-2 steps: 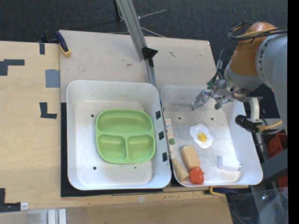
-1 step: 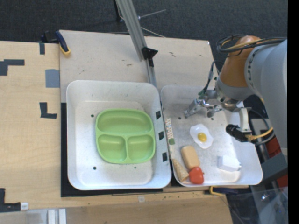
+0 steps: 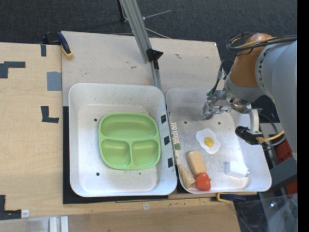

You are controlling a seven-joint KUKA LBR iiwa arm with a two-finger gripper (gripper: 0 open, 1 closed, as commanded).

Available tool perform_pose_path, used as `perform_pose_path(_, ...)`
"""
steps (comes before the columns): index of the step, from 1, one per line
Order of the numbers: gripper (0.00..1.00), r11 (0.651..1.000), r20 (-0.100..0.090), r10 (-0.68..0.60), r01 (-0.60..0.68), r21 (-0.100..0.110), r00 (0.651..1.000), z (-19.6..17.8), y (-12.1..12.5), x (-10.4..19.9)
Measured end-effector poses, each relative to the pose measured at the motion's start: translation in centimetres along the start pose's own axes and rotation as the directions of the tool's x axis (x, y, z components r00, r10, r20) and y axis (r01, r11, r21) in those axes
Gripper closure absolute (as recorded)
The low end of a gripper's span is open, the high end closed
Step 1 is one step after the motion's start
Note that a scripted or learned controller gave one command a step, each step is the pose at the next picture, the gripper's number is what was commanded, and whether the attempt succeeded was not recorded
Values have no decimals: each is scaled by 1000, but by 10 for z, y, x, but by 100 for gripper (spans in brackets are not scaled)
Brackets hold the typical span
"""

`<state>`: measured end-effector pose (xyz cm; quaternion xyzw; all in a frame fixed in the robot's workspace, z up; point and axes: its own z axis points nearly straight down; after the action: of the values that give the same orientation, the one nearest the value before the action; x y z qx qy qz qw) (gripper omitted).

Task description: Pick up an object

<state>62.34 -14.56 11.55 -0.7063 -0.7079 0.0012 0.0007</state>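
Observation:
The right bin [image 3: 183,100] holds a fried egg [image 3: 208,141], a tan bread roll [image 3: 196,162], a red tomato [image 3: 203,181], a long brown baguette piece [image 3: 185,175] along its left wall, and a small white block [image 3: 236,169]. My gripper [image 3: 210,111] hangs over the back part of this bin, just behind the egg and apart from it. Nothing shows between its fingers. The fingers are small and dark, so their state is unclear.
The left bin [image 3: 77,129] holds a green divided plate [image 3: 129,140]. A metal pole [image 3: 140,30] slants across the bench behind the bins. The grey arm with its orange band [image 3: 251,64] reaches in from the right, with cables near the right bin's edge.

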Motion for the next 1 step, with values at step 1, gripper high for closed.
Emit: perform_pose_path(1,100,1000,0,1,-1,-5,1000,-42,1,1)
